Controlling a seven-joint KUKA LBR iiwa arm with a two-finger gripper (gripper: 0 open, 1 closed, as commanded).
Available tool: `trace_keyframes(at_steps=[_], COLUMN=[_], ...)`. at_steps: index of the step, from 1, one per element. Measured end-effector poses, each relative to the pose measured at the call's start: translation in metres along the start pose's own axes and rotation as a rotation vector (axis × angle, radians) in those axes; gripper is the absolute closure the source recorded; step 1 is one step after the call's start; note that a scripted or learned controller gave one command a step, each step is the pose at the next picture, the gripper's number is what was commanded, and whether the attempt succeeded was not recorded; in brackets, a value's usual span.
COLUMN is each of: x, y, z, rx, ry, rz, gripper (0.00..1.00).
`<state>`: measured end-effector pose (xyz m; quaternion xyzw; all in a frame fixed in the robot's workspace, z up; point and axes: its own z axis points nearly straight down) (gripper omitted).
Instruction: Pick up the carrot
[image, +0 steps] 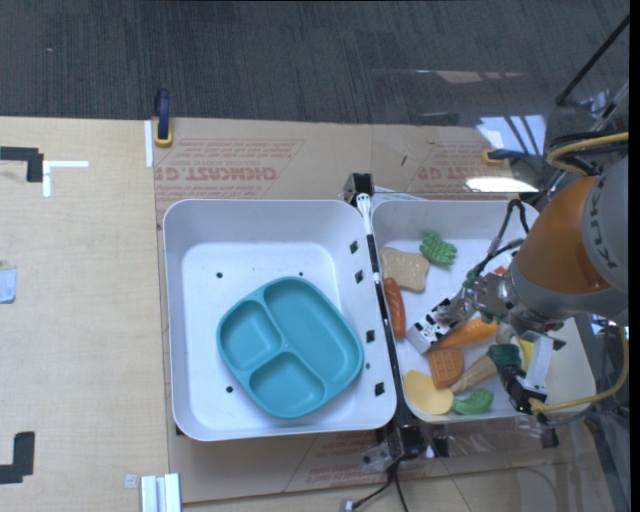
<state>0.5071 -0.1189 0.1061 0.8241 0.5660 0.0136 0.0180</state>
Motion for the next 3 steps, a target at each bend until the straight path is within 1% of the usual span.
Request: trace_keyframes(at_steps=[1, 2, 3], x=[0.001, 0.003, 0.048], y=[-0.015, -0.014, -0.045], z=[0.0, -0.01, -0.087], rx=[-0.004, 0.002, 0.046], ry=[0.006, 0.012, -0.012], rz=[0.142, 0.142, 0.388], gripper=[0.0, 1.0, 1.0])
